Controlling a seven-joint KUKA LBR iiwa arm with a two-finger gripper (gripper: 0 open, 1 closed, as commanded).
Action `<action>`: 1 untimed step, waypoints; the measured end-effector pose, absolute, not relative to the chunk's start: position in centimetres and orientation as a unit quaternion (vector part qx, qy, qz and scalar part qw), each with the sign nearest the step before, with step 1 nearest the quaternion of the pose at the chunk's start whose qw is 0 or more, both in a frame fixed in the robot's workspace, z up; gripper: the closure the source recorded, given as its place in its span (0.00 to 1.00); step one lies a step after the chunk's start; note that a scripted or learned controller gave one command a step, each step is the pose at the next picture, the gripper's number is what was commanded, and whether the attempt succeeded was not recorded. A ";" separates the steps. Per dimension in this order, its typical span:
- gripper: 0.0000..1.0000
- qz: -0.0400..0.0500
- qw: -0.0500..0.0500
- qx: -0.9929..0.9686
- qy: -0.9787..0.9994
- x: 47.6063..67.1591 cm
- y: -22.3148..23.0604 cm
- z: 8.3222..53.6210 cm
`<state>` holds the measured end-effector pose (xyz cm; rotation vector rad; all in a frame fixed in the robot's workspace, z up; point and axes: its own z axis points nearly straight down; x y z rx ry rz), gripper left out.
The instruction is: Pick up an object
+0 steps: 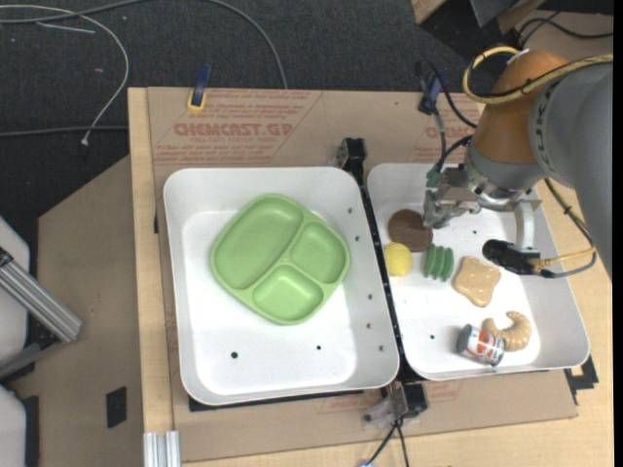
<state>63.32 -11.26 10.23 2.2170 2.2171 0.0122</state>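
Over the right bin [565, 331], the claw [440, 207] is hanging low near the far left corner, just beside a brown round piece [409, 230]; I cannot tell how it is set. Nearer along the left wall, a yellow ball [397, 258] is sitting beside a green ribbed piece [439, 263]. A tan slice [476, 280] is lying right of those, with a croissant [516, 331] and a small can [480, 344] touching at the near edge. Across in the left bin [195, 358], a green divided plate [279, 258] is resting.
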 end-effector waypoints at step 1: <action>1.00 0.002 0.003 0.707 0.707 63.5 -11.7 16.7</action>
